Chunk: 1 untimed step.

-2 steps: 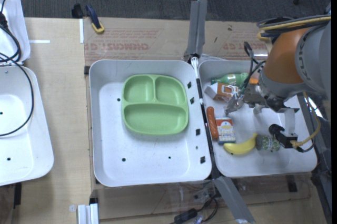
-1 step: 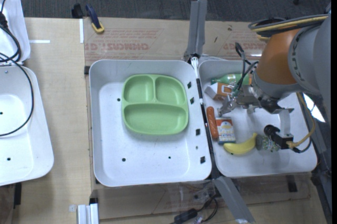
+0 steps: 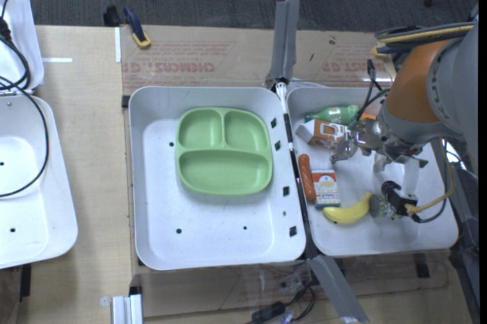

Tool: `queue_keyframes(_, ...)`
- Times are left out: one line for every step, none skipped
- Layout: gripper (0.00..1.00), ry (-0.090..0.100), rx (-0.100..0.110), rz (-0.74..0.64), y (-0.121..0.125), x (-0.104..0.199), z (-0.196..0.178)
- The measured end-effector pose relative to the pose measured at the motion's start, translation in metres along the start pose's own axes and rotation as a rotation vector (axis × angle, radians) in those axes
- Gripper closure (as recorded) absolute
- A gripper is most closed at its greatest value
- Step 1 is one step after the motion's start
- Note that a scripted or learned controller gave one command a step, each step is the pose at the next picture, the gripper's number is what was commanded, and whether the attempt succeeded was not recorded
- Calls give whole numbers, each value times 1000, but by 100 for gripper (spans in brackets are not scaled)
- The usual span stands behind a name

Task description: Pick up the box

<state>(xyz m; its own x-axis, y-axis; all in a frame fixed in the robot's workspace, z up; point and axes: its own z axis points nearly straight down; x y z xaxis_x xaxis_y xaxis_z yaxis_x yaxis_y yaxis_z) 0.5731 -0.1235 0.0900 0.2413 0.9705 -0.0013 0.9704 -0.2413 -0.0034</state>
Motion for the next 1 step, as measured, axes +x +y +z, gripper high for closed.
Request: queue_keyframes(0,-1,1,-48,48,22,0)
